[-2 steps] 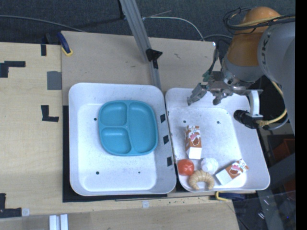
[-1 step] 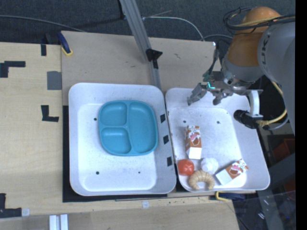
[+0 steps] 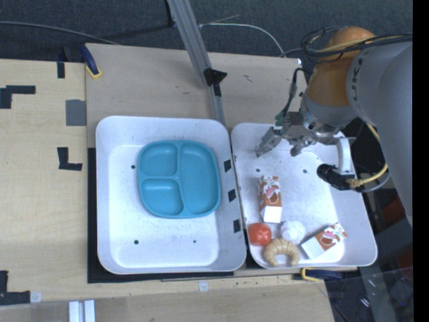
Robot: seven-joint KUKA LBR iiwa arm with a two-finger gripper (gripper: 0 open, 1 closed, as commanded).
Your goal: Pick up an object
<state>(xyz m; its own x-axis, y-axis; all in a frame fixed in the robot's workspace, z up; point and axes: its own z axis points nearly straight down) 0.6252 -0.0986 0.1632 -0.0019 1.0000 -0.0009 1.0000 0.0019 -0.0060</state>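
Note:
My gripper [image 3: 281, 145] hangs over the back part of the right bin [image 3: 355, 213], open, with nothing between its fingers. In front of it on the bin floor lies a small carton [image 3: 270, 197] with a red and brown print. Along the bin's front edge sit a red tomato-like piece [image 3: 260, 233], a white ball-like piece [image 3: 292, 231], a tan croissant [image 3: 282, 250] and a second red and white carton [image 3: 324, 240]. The gripper is apart from all of them.
The left bin [image 3: 114, 200] holds a blue divided plate [image 3: 179, 178]. A grey metal post [image 3: 194, 39] slants up from between the bins at the back. The arm's black cables [image 3: 348, 176] loop over the right bin's right side.

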